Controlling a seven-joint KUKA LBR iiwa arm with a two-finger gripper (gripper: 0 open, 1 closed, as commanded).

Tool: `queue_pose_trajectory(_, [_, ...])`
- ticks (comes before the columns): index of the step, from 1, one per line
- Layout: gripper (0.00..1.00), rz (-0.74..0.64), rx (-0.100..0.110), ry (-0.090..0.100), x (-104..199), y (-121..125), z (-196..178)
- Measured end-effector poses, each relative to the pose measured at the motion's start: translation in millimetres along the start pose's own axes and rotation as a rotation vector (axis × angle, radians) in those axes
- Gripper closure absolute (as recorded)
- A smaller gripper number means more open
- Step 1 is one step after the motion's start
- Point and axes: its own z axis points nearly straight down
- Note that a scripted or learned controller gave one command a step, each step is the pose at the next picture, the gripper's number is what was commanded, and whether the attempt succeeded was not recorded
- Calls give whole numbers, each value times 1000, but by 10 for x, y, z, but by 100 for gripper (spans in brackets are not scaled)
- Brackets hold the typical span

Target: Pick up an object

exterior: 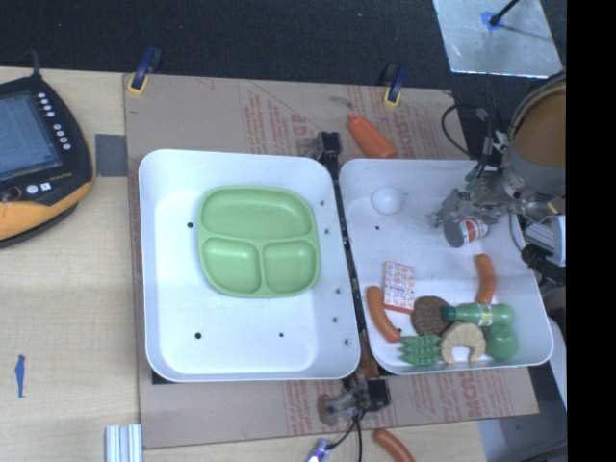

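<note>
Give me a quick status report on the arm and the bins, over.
Hand low in the right bin, over a small red-and-white can. Grip unconfirmed. Sausage just below it; white ball to its left. Green divided plate in left bin.

Small white can with red label (471, 230) lying on its side in right bin's upper right; right by my gripper (460, 221); grip unconfirmed.

Red printing on the cardboard sheet (279, 114) is too blurred to read

The grey arm (539, 138) bears an orange band, black cables and grey metal fingers (450, 218).
</note>
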Motion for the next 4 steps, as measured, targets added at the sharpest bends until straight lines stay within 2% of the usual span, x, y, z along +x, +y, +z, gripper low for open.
queue_pose_trajectory(1, [100, -2, -2, -2, -16, 7, -115])
queue_pose_trajectory(2, [0, -2, -2, -2, -15, 6, -113])
queue_pose_trajectory(3, [0, -2, 17, 7, 907, -392, 216])
queue_pose_trajectory(4, [100, -4, 17, 4, 887, -390, 111])
